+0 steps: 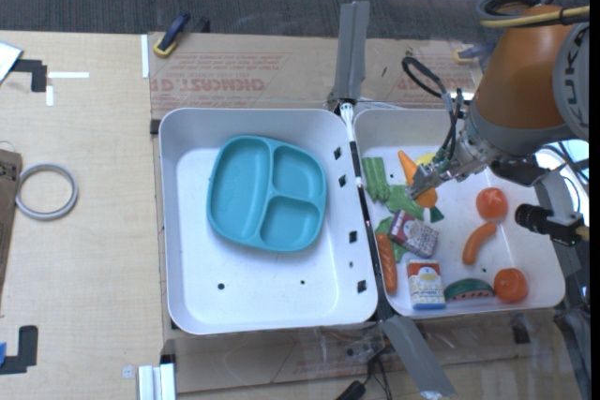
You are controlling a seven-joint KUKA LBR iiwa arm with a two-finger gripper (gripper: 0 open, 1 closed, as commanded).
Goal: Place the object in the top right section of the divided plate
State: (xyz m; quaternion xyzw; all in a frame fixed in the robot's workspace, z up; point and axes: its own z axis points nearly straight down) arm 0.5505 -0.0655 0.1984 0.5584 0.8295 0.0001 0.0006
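The turquoise divided plate (pixel 267 194) lies in the left white bin (pixel 187 286), with one large section on its left and two smaller ones on its right; nothing lies on it. My gripper (pixel 429 179) hangs low over the upper middle of the right bin (pixel 544 295), among a heap of toy food. Right at its tip are a small orange piece (pixel 427 198), a yellow piece (pixel 427 160) and a green leafy piece (pixel 397 201). The arm's orange band (pixel 525 61) rises behind it at the right.
The right bin also holds a green vegetable (pixel 374 177), a carrot (pixel 406 166), a tomato (pixel 490 202), an orange sausage (pixel 478 242), an orange fruit (pixel 510 284), a juice box (pixel 426 285), a watermelon slice (pixel 469 290) and a wrapped packet (pixel 417 235). A tape roll (pixel 45 191) lies on the bench at the left.
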